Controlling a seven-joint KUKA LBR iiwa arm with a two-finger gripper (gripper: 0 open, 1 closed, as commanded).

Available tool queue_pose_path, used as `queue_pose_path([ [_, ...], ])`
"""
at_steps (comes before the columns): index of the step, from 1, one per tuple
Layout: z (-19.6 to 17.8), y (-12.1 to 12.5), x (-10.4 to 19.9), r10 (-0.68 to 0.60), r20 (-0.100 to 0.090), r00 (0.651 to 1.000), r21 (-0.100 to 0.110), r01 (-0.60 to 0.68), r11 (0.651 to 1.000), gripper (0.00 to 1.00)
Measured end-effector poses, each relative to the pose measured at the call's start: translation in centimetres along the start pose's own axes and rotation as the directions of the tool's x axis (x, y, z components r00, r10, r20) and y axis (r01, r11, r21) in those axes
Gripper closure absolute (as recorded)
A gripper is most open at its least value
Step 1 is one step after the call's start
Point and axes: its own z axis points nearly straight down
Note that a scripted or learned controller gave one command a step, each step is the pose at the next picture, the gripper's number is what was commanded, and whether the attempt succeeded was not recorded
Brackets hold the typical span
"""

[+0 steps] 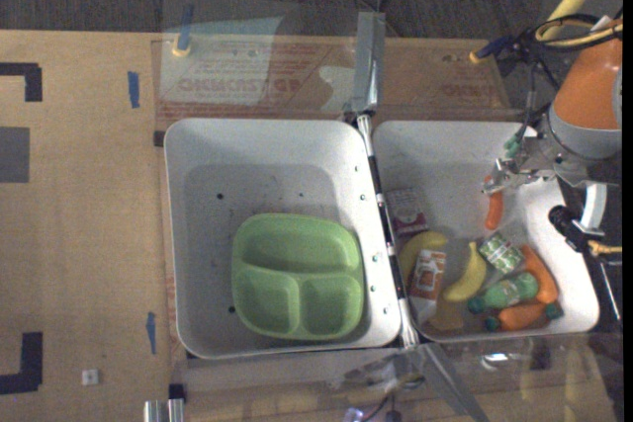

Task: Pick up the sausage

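Over the right bin (396, 148), the arm's end effector (499, 183) grips an orange sausage (494, 210), hanging down.

Soft, even overhead light fills the scene, with faint shadows. The two shallow white plastic bins (267, 148) look bright, nearly washed out along their rims. A clear plastic sheet (259, 64) behind them shows pale glare. The whole frame is slightly blurred and grainy, and small items lose detail.
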Motion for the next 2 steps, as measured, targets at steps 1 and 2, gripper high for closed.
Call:
queue_pose_path([
  [1,-11.2,-0.1,4.1,-0.222,-0.001,0.975,0.003,0.222,0.975,1.0],
  [2,-5.1,-5.7,5.6,-0.205,-0.003,0.979,0.005,0.205,0.979,1.0],
])
